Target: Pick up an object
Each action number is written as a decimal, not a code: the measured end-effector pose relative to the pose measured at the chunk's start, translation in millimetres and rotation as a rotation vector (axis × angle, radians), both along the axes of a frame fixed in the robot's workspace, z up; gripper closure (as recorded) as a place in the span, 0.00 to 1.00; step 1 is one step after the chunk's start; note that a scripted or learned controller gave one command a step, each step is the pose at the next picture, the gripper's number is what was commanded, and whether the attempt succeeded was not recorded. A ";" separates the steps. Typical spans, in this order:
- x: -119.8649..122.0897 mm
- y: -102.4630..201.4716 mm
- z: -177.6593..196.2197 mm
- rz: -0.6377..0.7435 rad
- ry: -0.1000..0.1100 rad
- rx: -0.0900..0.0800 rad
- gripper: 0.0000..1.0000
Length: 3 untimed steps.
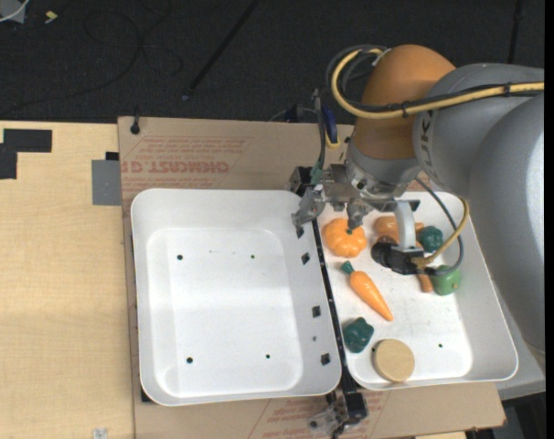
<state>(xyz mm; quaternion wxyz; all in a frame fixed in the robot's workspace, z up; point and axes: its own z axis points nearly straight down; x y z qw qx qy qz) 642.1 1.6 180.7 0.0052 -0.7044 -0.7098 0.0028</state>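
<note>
Arm parked over the right bin, hand down at the little pumpkin

The arm leans in over the right bin, since all the toys sit there; the left bin has none. The hand hangs spread apart, one finger touching the pumpkin, nothing gripped. Carrot, round wooden disc and green broccoli piece lie loose nearby on the surface.

The arm hides the right bin's far corner.
</note>
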 end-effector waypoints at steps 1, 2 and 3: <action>1.7 -54.8 27.0 -0.010 -0.011 -0.006 0.00; -43.9 -104.3 -65.6 -0.012 0.003 -0.003 0.00; 3.1 -84.0 -94.6 -0.005 -0.011 -0.003 0.00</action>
